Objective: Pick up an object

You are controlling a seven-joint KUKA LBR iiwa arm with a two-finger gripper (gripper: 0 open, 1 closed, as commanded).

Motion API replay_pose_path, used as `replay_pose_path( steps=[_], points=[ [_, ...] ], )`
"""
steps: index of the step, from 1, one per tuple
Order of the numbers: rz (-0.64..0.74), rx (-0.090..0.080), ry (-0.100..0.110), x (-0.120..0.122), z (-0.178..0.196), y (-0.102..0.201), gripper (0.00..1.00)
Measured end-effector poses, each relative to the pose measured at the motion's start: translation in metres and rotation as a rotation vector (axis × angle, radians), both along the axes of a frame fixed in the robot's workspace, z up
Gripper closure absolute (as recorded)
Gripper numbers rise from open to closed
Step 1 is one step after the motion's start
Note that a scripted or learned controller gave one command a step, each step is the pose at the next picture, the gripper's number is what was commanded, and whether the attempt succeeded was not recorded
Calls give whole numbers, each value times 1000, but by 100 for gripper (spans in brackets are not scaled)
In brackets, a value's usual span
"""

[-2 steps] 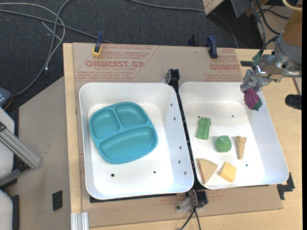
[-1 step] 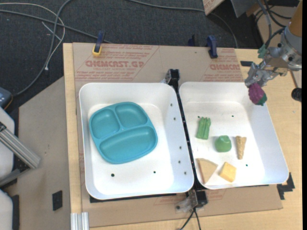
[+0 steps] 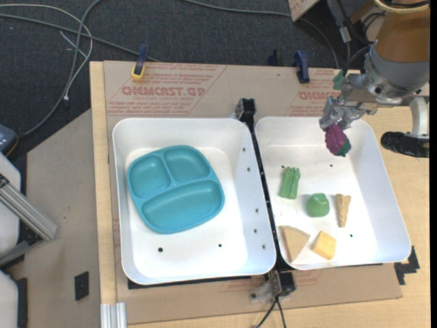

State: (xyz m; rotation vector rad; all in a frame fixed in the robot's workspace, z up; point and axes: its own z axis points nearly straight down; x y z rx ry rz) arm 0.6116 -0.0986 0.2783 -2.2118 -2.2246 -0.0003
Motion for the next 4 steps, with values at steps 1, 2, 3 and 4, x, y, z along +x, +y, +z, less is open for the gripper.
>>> replay_pose_path(
  steps=[1,2,3,4],
  points=[
    [0,0,-1,0,-6,49,100],
    [-1,-1,0,9,-16,90,100],
    [-1,-1,-1,18,-29,131,100],
    [0,-1,-4,25,-31,181,100]
  ],
)
